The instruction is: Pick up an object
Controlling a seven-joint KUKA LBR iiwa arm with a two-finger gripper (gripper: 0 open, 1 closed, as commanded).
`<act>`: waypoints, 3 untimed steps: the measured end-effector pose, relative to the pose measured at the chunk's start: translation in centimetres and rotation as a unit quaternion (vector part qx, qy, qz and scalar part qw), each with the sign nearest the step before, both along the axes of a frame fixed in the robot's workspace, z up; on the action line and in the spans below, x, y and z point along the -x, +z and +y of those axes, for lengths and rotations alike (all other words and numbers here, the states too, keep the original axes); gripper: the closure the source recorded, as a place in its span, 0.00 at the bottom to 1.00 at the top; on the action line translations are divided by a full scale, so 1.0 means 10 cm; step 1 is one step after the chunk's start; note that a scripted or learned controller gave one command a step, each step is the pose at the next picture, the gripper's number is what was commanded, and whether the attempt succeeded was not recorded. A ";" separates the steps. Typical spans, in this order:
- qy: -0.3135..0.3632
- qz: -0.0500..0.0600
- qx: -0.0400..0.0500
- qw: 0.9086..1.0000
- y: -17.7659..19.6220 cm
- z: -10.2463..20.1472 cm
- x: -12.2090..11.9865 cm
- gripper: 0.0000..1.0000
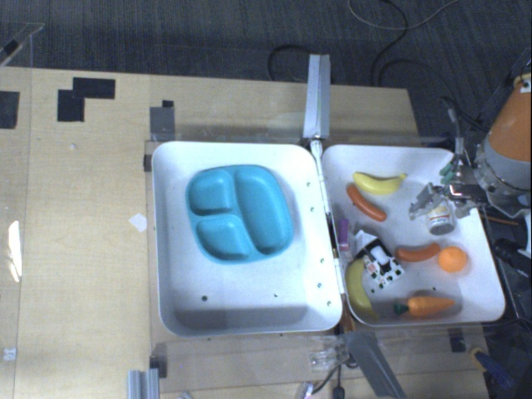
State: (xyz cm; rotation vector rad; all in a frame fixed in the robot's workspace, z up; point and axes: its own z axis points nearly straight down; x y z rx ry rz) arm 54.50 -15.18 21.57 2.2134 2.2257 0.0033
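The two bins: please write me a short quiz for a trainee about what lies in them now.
1. True or false: the blue tray lies in the left bin.
2. Which food lies nearest the back wall of the right bin? A) carrot B) banana C) orange
3. Fill in: the claw hovers over a small ____ in the right bin.

Key
1. True.
2. B: the banana lies at the back, the carrot at the front, the orange in between.
3. Can; whether the claw grips it cannot be told.
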 end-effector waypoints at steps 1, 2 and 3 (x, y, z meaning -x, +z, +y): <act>0.079 -0.001 0.001 0.997 0.09 -0.03 -0.07 0.00; 0.069 0.000 0.000 0.998 -0.83 -0.27 -0.20 0.00; 0.066 -0.001 -0.002 0.998 -1.24 -0.07 -0.38 0.00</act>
